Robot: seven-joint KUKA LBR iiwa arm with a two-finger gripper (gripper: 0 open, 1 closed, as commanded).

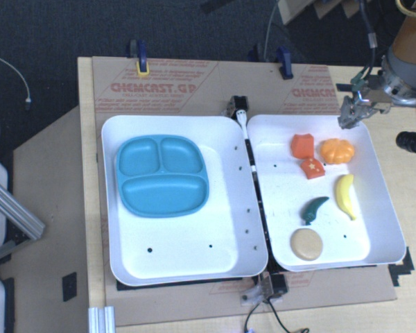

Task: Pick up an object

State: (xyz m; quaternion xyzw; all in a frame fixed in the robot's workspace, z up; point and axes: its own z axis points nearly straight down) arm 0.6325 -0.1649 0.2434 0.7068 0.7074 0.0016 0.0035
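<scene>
The right bin [374,214] holds several toy foods: two red-orange pieces [302,146] [313,168], an orange pumpkin [337,151], a yellow banana [345,195], a dark green pepper [314,209] and a tan round cookie [306,244]. My gripper [349,120] hangs at the far right corner of that bin, just above and behind the pumpkin, fingers pointing down. Nothing shows between its fingers.
The left bin [222,241] carries a blue divided plate [163,175]. A black hinge strip [249,165] runs between the bins. Clamps [142,55] [284,60] grip the board's far edge. Cables and a cardboard piece lie beyond it.
</scene>
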